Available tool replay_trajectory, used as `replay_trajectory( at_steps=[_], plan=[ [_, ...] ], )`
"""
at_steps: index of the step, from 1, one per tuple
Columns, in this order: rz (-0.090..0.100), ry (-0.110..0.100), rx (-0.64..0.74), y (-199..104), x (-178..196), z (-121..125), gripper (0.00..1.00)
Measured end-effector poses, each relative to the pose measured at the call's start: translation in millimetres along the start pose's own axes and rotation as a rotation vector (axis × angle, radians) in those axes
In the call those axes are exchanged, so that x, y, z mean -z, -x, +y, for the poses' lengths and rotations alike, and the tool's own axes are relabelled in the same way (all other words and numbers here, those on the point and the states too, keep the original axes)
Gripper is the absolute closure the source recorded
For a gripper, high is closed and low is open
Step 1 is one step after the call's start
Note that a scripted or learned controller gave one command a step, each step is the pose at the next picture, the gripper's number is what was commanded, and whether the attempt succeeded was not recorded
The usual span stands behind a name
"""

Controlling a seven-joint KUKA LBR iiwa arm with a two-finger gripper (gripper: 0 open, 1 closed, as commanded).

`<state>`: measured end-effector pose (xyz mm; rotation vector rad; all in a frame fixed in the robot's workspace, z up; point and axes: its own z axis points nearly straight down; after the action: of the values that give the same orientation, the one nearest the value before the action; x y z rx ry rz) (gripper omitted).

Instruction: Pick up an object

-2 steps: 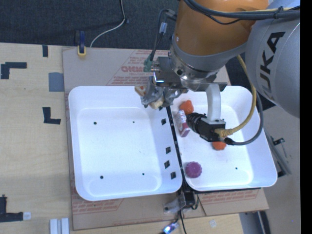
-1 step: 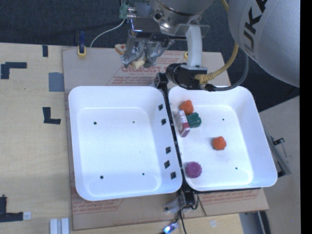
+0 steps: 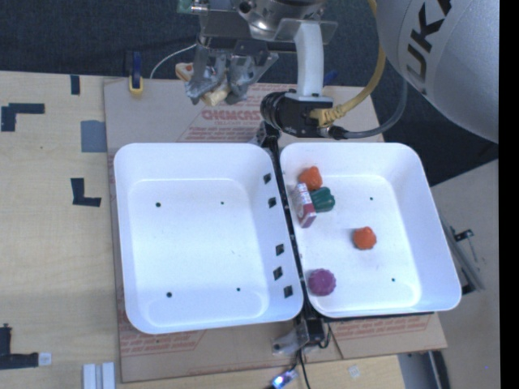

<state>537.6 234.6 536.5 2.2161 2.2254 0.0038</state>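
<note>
- The end effector [image 3: 217, 83] hangs above the worktop [image 3: 49, 241], past the top edge of the left bin [image 3: 195, 237].
- Its fingers are shut on a small pale yellow object [image 3: 214, 96].
- The right bin [image 3: 397, 217] is just beside the left bin, w/ 5 things in it.
- An orange ball [image 3: 310, 177], a green block [image 3: 323, 200] & a red-white box [image 3: 304, 205] sit close together near the left bin's wall.
- Another orange ball [image 3: 364, 238] is farther from it.
- A purple ball [image 3: 322, 281] is near it, lower down.
</note>
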Motion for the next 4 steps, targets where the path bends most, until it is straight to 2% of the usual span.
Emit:
replay_trajectory(
  at_steps=[1, 2, 3, 4],
  plan=[
    [-0.003, -0.002, -0.004, 1.9, -2.8, 27.0, 1.00],
    [-0.004, -0.013, -0.008, 85.8, -59.5, -57.4, 1.00],
    [0.001, 0.000, 0.001, 24.6, -23.8, -32.4, 1.00],
    [-0.001, -0.001, -0.002, 0.5, -1.1, -13.2, 1.00]
  ],
)
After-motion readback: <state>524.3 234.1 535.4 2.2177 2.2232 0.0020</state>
